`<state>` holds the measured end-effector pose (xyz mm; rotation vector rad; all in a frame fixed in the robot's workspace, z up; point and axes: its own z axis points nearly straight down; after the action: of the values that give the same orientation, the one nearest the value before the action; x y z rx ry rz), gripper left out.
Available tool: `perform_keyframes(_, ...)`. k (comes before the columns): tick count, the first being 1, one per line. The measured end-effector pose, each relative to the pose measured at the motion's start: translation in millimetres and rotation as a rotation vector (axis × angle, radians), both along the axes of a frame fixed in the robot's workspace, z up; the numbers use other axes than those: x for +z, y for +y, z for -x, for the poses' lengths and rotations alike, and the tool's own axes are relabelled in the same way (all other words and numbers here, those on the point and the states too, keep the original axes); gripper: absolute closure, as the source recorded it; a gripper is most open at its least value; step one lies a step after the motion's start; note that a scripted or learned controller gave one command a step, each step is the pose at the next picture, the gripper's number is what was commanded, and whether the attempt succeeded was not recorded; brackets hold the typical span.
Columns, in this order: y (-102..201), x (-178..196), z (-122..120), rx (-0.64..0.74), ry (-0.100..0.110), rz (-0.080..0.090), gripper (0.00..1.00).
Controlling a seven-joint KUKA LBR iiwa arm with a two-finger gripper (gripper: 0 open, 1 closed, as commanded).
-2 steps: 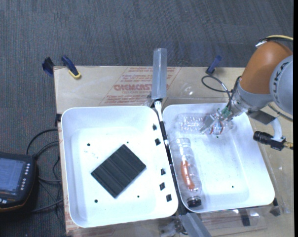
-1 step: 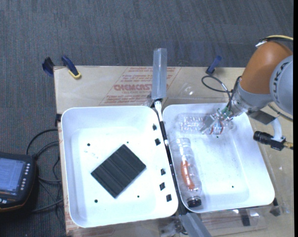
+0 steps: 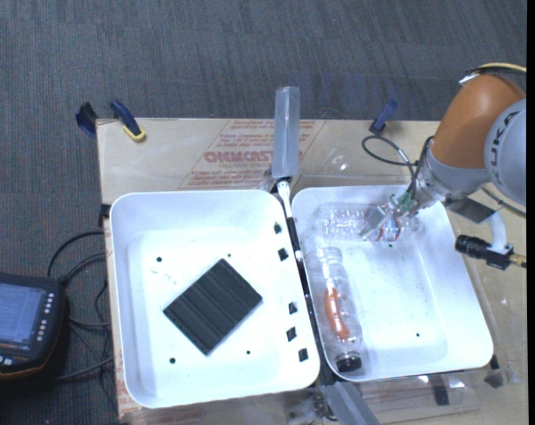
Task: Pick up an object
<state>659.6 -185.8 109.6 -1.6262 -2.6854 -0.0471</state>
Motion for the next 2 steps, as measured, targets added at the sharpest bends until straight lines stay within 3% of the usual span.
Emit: perform_keyframes(2, -0.5, -0.4, 0.1, 0.036, -0.005, 0.008, 0.0)
